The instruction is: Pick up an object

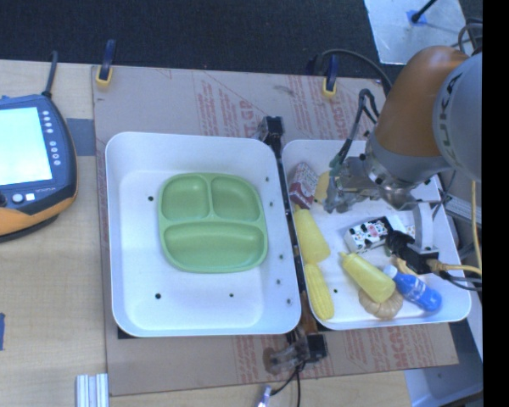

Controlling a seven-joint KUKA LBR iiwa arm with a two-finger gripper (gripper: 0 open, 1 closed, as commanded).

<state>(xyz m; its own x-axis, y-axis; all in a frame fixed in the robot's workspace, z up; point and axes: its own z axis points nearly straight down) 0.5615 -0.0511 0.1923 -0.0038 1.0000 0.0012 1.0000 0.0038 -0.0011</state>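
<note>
Objs in R bin (455, 312): two corn cobs (310, 236) along L wall, yellow bottle (366, 276), blue bottle (417, 291), dice block (366, 234). End effector (346, 190) low over bin's upper part; grip state: cannot tell. L bin (136, 295) holds green divided plate (212, 222). Tablet (21, 164) on worktop, far L.

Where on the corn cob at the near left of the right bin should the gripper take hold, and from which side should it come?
Grip the corn cob across its middle, coming straight down from above. It lies flat and long beside the bin's left wall, so the fingers probably fit best straddling its narrow width. The wall side looks tight, and the yellow bottle lies close on the right, so a slight shift toward the bin's center may help.
</note>
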